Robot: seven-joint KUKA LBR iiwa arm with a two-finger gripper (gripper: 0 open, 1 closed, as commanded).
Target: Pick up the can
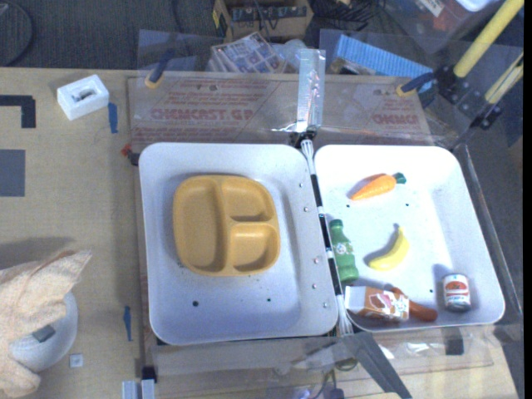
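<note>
Ketchup bottle (pixel 391 305), lying flat, lower edge of right bin (pixel 416 165). Yellow divided tray (pixel 225 224), centre of left bin (pixel 158 248). Green bottle (pixel 342 248), against divider. Carrot (pixel 373 186), upper middle. Banana (pixel 390 250), centre. Can (pixel 456 292), upright, lower right corner, just beside ketchup bottle. Pincer: state cannot be told.

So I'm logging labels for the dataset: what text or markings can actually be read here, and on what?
"CHEMCAST GP", faint, mirrored: clear sheet behind the left bin; similar print on the sheet behind the right bin, too faint to be sure.
Can: red and white label, too small to read.
Green bottle, ketchup bottle: labels blurred.
White box: marking unreadable.
</note>
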